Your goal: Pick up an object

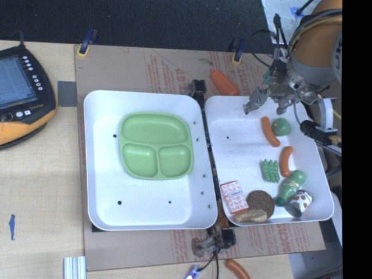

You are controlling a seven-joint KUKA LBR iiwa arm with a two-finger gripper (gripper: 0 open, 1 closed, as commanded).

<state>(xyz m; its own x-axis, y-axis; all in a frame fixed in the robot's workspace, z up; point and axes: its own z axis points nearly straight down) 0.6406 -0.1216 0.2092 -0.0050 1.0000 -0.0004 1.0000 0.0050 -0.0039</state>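
The right bin (232,127) holds several small items: an orange sausage (269,131) next to a green round piece (281,127), a second orange sausage (285,160), a green ridged piece (269,170), a green bottle (289,188), a small can (300,202), a brown cookie (260,201), a bread piece (251,215) and a red-and-white packet (233,195). My gripper (268,106) hangs open over the bin's far edge, just above the first sausage and the green round piece. Nothing is between its fingers (254,104).
The left bin (99,173) holds a green divided plate (156,144). An orange carrot (224,83) lies on the cardboard behind the right bin. Another orange item (237,267) lies in front of it. A teach pendant (17,97) rests at the far left.
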